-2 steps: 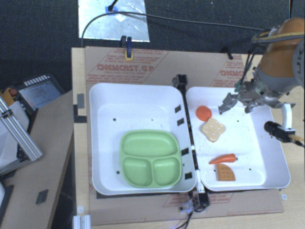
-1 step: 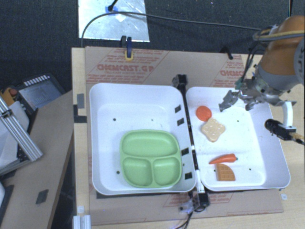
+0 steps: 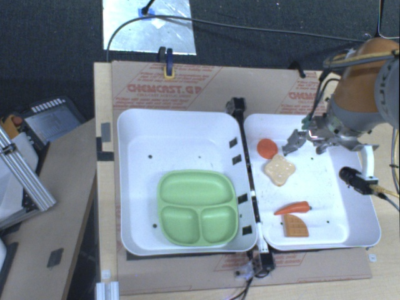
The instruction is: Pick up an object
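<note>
A green divided plate (image 3: 197,206) lay in the left bin (image 3: 134,130). In the right bin (image 3: 359,230), a red round piece (image 3: 267,147) and a pale toast-like piece (image 3: 279,170) sat just left of the claw (image 3: 299,140), which hung nearby, gripping nothing; whether it was spread or closed was too blurred to tell.

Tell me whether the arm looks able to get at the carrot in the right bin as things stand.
Probably yes. The carrot lies in the open on the floor of the right bin, with a gap to the toast piece, and the gripper is above the same bin.
</note>
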Available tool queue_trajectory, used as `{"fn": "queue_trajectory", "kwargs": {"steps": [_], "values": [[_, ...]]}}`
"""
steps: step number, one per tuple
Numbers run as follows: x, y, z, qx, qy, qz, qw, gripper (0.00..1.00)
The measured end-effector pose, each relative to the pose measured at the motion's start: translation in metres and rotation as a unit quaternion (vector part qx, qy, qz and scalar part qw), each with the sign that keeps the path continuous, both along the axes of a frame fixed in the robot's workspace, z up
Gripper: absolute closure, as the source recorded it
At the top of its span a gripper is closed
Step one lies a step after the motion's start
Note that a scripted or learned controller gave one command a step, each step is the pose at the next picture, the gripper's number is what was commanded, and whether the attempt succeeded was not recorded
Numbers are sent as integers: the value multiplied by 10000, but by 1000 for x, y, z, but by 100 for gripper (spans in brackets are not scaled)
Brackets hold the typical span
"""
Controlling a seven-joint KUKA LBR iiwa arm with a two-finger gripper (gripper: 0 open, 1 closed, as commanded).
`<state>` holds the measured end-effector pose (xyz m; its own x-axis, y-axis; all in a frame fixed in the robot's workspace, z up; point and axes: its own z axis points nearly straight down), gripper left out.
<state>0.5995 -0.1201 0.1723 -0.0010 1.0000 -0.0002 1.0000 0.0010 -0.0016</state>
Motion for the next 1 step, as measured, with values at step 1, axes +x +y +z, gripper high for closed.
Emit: {"fn": "queue_trajectory", "kwargs": {"steps": [1], "values": [[-3,6,-61,6,13,1,10000,0]]}}
